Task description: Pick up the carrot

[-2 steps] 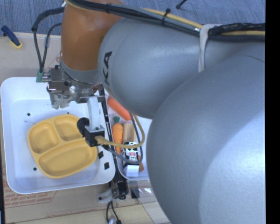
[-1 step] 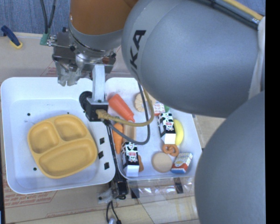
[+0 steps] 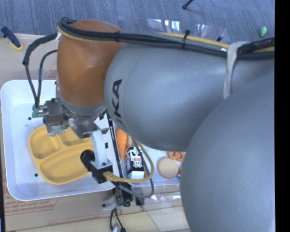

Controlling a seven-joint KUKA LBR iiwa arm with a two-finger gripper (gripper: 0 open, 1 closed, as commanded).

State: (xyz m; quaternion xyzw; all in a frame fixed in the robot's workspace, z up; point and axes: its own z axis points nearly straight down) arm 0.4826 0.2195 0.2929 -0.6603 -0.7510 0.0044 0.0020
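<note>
The grey arm (image 3: 193,115) looms nearest, hiding much of the white bins (image 3: 9,129). The jaws themselves are hidden beneath the wrist, so their state cannot be told. The yellow tray (image 3: 58,158) lies just left of the wrist; the carrot (image 3: 121,141) lies just right, beside an egg (image 3: 167,168).

Most of the right bin (image 3: 169,180) is hidden by the grey arm (image 3: 193,105). Of the carrot (image 3: 121,140), a narrow orange strip alone is seen; the rest is covered. The yellow divided tray (image 3: 53,166) is partly overlapped by the wrist, and the gripper's state cannot be told.
</note>
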